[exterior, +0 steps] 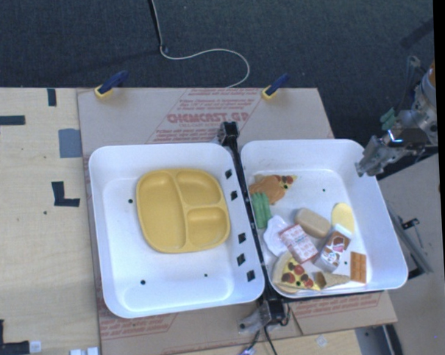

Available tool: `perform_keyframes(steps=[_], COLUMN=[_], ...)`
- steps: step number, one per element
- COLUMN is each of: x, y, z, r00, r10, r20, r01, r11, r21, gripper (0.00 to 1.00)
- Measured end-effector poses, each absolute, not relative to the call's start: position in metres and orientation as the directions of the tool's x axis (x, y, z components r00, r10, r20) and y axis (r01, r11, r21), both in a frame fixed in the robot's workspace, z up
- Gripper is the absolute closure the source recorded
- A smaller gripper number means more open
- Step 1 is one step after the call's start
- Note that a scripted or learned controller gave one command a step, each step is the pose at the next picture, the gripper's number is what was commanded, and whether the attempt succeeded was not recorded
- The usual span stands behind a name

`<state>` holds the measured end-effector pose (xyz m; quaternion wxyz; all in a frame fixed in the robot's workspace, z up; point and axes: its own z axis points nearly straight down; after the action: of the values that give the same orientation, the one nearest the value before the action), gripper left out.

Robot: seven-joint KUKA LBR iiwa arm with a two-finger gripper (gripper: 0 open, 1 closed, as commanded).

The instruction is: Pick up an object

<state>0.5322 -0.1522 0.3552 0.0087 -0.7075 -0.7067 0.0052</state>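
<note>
— Toy food (314,250) is heaped in the right bin (371,203)?
— Yes, left of and below the jaws (369,163), which hover at its right rim; their state I cannot tell.

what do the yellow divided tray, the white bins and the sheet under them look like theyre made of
Yellow divided tray: likely moulded plastic, matte, with smooth rounded compartment walls and one even colour.
White bins: probably thin formed plastic, slightly glossy, with soft rounded rims and corners.
Sheet under them: looks like brown cardboard, dull, with red printed lettering.
</note>
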Motion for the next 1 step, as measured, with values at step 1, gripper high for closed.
perform_keyframes(steps=[1], x=[0.6033], y=[-0.1219], z=[0.5444], r00=[-0.006], r10=[1.0], r20=[-0.004], r01=[1.0], r11=[0.006], r21=[0.019], gripper=[1.0])
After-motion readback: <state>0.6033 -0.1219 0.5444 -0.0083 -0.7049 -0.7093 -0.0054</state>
